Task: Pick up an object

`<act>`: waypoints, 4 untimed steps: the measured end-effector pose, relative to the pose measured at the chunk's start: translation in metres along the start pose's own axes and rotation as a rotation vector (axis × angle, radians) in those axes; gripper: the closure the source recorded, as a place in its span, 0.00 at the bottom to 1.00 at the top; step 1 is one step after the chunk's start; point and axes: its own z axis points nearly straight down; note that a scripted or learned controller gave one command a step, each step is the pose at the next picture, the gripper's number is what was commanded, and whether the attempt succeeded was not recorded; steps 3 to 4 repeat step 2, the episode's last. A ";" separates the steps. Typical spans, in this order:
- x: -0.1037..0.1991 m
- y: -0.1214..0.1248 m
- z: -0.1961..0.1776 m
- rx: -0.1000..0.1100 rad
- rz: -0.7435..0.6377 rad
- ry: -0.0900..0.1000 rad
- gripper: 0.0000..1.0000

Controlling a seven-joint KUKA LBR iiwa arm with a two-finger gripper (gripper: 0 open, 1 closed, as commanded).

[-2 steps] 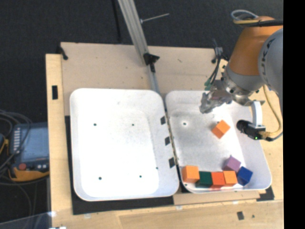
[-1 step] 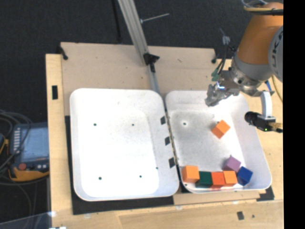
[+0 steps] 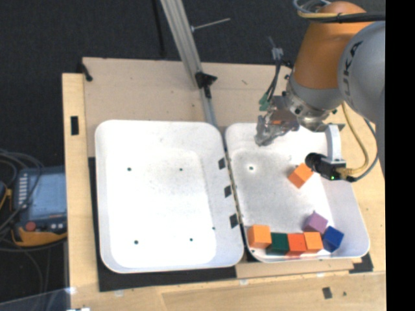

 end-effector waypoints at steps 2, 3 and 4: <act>0.105 -0.014 0.006 -0.002 -0.001 0.000 1.00; 0.105 -0.014 0.006 -0.002 -0.001 0.000 1.00; 0.105 -0.014 0.006 -0.002 -0.001 0.000 1.00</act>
